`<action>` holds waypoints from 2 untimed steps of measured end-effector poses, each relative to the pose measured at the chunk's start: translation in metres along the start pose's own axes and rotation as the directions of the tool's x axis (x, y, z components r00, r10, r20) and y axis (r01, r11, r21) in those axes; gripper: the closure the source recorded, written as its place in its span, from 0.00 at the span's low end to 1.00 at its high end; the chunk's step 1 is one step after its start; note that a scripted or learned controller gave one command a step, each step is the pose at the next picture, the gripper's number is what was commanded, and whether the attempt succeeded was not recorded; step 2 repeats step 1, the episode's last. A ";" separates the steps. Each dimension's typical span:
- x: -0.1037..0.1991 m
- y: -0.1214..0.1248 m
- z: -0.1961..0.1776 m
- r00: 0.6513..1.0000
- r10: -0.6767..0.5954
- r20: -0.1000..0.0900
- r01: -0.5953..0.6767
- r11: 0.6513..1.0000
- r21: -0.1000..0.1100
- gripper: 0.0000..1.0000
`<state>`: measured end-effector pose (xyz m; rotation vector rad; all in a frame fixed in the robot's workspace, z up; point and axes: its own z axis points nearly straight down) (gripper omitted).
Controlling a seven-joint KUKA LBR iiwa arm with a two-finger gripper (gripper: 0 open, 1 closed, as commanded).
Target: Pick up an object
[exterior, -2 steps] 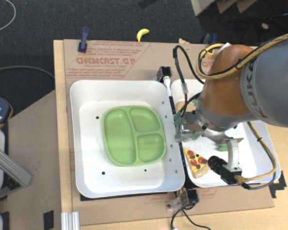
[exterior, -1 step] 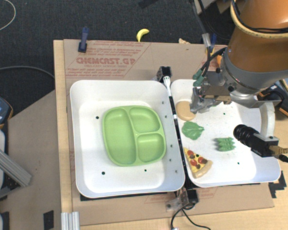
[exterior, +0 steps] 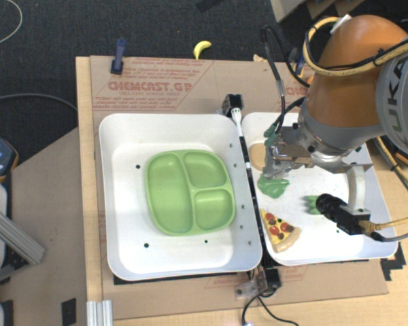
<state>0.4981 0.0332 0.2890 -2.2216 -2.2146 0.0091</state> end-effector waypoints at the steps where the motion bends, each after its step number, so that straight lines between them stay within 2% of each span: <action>1: -0.001 -0.008 -0.008 1.000 -0.003 -0.001 0.003 1.000 -0.005 1.00; 2: -0.001 -0.008 -0.008 1.000 -0.003 -0.001 0.003 1.000 -0.005 1.00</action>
